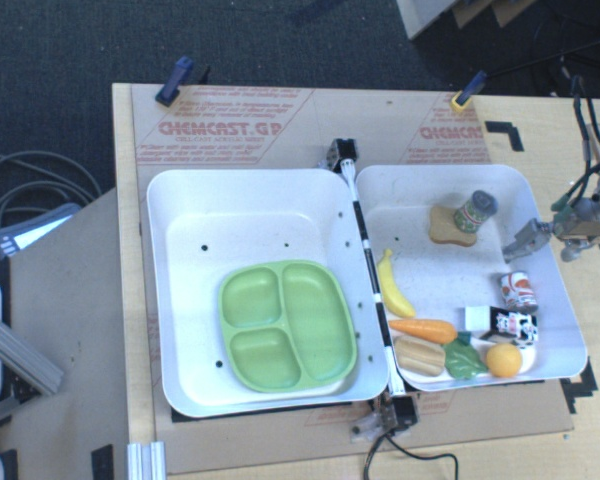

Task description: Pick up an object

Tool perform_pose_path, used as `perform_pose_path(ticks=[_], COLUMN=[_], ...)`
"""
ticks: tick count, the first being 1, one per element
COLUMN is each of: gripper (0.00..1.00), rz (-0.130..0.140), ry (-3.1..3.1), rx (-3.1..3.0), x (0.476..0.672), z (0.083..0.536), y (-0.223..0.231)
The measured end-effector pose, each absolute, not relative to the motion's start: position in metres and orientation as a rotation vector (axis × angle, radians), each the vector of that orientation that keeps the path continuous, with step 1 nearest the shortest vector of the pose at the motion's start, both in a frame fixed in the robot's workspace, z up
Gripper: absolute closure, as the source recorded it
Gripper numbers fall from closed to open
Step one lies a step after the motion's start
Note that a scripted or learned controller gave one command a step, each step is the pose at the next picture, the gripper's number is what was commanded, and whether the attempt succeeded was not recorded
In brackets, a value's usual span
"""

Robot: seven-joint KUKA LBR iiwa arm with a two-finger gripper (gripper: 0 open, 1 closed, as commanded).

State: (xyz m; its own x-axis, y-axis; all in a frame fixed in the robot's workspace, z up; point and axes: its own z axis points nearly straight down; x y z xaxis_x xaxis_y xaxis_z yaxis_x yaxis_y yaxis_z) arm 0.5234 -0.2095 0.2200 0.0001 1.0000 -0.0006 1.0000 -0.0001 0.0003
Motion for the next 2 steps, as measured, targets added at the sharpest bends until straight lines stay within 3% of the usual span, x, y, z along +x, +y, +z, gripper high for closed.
perform_pose_path(ticks=[1,2], gripper=[0.0,0.0], rz=[-0.001,-0.001], ry=[2.224,2.221], rx=[2.222,2.223], x=[0.58,0.511], z=[0.1,0.151], y=[-0.183,-0.224])
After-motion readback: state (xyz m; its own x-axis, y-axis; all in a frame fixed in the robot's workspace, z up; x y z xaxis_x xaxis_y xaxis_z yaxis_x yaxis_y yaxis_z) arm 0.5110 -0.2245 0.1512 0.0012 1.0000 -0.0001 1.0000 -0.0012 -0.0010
